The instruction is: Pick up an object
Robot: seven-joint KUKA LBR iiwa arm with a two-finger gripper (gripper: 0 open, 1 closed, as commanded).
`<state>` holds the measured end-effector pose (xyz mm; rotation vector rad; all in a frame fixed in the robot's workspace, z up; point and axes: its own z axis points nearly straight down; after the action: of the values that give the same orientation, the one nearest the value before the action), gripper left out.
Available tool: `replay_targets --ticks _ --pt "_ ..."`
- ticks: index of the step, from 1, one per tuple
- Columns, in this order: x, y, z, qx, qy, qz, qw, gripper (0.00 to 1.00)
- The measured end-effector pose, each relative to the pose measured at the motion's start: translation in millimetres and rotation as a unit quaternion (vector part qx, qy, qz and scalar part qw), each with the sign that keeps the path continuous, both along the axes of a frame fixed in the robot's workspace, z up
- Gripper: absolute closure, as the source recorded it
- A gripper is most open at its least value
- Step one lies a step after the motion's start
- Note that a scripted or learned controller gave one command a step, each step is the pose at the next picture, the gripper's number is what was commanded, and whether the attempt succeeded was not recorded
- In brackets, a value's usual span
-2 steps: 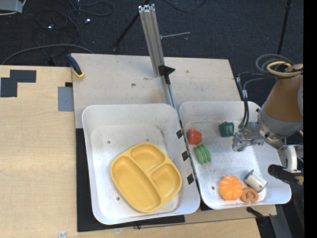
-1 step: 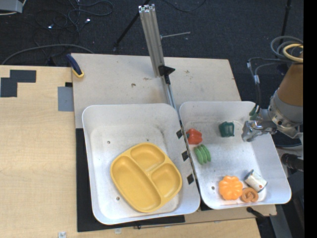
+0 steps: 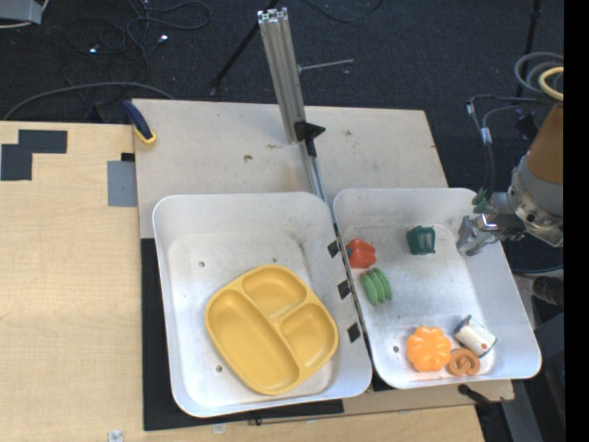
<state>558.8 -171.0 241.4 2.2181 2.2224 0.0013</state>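
The gripper [image 3: 471,238] hangs over the right rim of the right bin [image 3: 520,339], at the end of the grey arm [image 3: 538,196] that comes in from the right with its orange band [image 3: 550,150] above the wrist. I cannot tell how far the gripper is open, because it looks only like a small shiny metal shape. Nothing is visible in its hold.

All the small objects lie inside the right bin. The dark green pepper [image 3: 421,239] is in the upper part of this bin, just to the left of the gripper but apart from it. The red tomato [image 3: 361,252] sits close to the left wall of this bin, and the light green vegetable [image 3: 376,286] lies just below it — the two are very near, perhaps touching. In the lower part of this bin there is an orange pumpkin [image 3: 428,348]. To its right a small brown pretzel [image 3: 463,364] lies against it, and a white cylinder [image 3: 475,335] with a dark end rests just above the pretzel.

The left bin [image 3: 175,274] touches the right bin along its left wall. It holds a yellow divided plate [image 3: 270,328] with three compartments, lying tilted toward the lower right corner. Both bins stand on the pale tabletop [image 3: 212,145], and a metal post [image 3: 283,72] rises behind them, above the line where they meet.
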Motion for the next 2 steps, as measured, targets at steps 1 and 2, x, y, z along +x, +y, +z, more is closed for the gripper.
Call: replay_targets --ticks 1,2 --pt "0.7 52.8 7.7 0.0018 0.002 0.002 1.0000 1.00" --pt "-2.8 97.2 -2.6 0.0015 0.003 0.001 1.0000 1.00"
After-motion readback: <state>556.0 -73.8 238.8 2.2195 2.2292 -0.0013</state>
